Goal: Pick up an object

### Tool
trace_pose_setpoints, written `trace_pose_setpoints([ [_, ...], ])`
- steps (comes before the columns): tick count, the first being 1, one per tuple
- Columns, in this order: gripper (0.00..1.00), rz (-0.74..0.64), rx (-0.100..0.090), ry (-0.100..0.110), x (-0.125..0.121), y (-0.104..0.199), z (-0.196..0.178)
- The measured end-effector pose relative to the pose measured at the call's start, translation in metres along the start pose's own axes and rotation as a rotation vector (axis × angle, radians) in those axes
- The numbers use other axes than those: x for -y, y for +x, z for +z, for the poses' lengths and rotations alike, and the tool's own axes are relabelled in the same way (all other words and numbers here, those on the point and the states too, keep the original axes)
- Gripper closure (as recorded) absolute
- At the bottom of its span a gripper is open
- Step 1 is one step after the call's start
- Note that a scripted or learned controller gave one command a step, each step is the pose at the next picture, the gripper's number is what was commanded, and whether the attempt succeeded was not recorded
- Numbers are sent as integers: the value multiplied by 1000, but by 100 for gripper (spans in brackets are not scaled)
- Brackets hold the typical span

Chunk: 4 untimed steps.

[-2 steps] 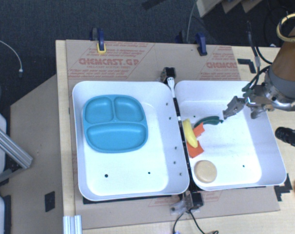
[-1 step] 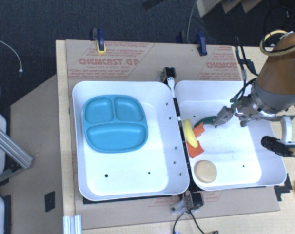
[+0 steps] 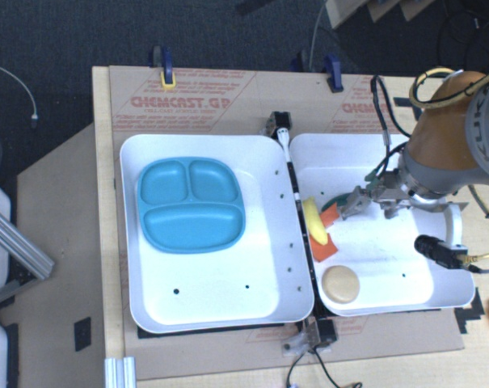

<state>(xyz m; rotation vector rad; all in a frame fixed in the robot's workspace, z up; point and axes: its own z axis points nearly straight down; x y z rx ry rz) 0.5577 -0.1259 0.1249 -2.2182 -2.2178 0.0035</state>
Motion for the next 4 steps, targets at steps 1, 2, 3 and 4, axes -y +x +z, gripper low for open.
trace_pose_setpoints([
  [1,0,0,1,-1,0,0,42],
  [2,100,1,2,-6,-1,0,30],
  [3,100,-2,3,-10,-10,6,-25],
  [4,100,-1,3,-9,-2,11,-76],
])
